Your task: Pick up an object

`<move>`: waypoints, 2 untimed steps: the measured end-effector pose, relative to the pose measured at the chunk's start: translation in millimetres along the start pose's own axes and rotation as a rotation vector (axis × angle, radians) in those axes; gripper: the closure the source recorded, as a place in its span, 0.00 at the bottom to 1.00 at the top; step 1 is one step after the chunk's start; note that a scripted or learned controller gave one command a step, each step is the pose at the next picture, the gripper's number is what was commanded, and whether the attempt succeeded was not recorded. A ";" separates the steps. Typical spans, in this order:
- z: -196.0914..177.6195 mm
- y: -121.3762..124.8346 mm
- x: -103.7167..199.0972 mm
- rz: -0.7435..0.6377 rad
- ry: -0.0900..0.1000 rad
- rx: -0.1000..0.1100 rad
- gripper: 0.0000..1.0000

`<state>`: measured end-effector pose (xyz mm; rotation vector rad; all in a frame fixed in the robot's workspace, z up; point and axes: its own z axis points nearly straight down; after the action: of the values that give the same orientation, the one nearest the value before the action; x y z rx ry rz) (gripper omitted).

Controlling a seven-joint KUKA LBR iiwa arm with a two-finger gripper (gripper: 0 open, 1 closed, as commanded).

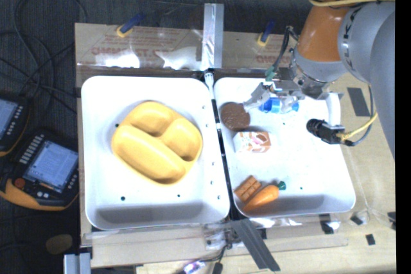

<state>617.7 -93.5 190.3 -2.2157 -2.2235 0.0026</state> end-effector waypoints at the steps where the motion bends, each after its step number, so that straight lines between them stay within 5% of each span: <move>1: 101.4 -30.5 0.0 -0.034 -0.002 -0.012 0.00; 2: 101.7 23.2 -39.5 -0.076 -0.003 -0.012 0.00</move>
<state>640.8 -132.8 88.4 -2.1363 -2.3142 -0.0082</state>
